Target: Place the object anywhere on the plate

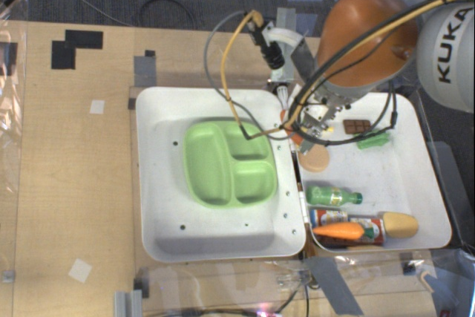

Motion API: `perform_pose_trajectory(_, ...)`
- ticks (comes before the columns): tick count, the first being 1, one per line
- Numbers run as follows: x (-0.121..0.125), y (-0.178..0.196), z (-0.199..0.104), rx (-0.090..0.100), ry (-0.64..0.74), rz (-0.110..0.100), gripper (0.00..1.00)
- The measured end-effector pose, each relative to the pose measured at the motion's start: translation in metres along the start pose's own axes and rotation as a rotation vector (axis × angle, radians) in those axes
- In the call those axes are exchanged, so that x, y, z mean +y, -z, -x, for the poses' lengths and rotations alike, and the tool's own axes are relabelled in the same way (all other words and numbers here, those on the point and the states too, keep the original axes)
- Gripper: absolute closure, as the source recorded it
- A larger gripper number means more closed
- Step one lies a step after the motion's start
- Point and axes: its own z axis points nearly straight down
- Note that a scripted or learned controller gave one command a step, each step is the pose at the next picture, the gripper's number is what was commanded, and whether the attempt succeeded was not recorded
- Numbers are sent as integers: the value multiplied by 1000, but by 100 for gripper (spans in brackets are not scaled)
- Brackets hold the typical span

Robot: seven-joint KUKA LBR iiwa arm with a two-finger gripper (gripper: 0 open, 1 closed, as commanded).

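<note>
Nearest, along the right bin's point(415, 159) front wall, lie a carrot point(342, 231), a red packet point(349, 219) and a tan bread roll point(398, 224); just behind them, a green bottle point(334, 196); a round tan disc point(315, 158) sits by the divider, possibly just under the gripper point(306, 131), whose state I cannot tell amid cables; farther right lie a chocolate bar point(357, 127) and a green stick point(373, 139); in the left bin point(159, 159) on the desk point(67, 182), the green plate point(226, 163) has bare compartments and open room around it.
</note>
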Motion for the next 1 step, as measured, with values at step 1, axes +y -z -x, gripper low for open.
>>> perform_pose_trajectory(1,-1,0,1,-1,2,0,0)
